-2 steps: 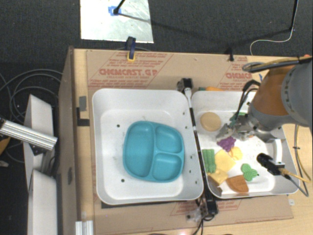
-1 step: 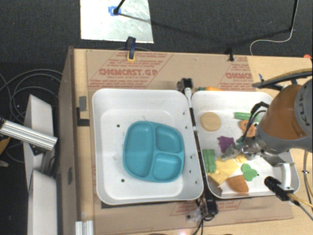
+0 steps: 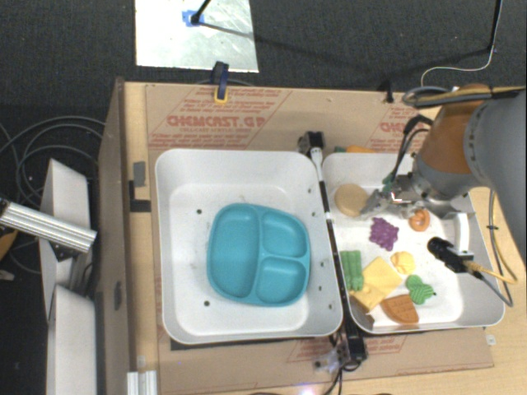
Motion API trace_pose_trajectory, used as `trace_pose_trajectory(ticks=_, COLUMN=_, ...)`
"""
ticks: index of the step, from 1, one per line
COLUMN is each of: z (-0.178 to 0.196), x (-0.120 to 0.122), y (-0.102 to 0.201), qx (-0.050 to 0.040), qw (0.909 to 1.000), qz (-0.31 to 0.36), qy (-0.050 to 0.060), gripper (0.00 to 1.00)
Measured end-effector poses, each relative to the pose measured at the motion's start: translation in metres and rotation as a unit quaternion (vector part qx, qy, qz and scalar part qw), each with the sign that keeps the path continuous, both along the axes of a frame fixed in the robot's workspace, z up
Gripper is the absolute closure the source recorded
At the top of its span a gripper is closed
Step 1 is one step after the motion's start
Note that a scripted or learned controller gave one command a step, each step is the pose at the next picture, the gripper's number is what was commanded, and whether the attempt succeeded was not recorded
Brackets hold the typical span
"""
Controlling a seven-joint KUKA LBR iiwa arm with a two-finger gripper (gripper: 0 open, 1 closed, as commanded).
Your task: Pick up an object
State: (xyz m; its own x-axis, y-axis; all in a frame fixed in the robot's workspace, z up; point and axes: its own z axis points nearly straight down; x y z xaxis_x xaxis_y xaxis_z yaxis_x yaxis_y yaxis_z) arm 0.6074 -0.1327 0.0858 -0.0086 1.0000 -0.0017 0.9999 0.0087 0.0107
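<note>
**Operator:** I take the purple grape bunch point(image 3: 383, 233) as my landmark in the right bin point(image 3: 482, 299). My gripper point(image 3: 394, 194) hangs just above it, toward the far wall, and I cannot tell how the claw is set from this slant.

**Partner:** So what do you go for?

**Operator:** The tan round piece point(image 3: 352, 198), I judge. It lies up and to the left of the grapes, close beside the claw, near the divider. It looks like a light, hard plastic toy; probably smooth, so it may slip if I pinch its curved edge. I would close across its width, near the middle.

**Partner:** And the grapes themselves?

**Operator:** Bumpy, so likely easier to hold, and just below the claw. Also fair.

**Partner:** Anything crowding them?

**Operator:** The small orange piece point(image 3: 420, 220) sits just right of the grapes. The yellow wedge point(image 3: 380, 280) and green piece point(image 3: 352, 268) lie below, well apart from the claw. The blue plate point(image 3: 257, 253) sits far left of the grapes, in the left bin point(image 3: 185, 179).
</note>
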Motion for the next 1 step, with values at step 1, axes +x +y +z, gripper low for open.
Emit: trace_pose_trajectory(ticks=1, z=-0.0018, x=-0.0367, y=0.0093, qx=0.0010, qw=1.0000, qz=-0.004, qy=0.006, gripper=0.00)
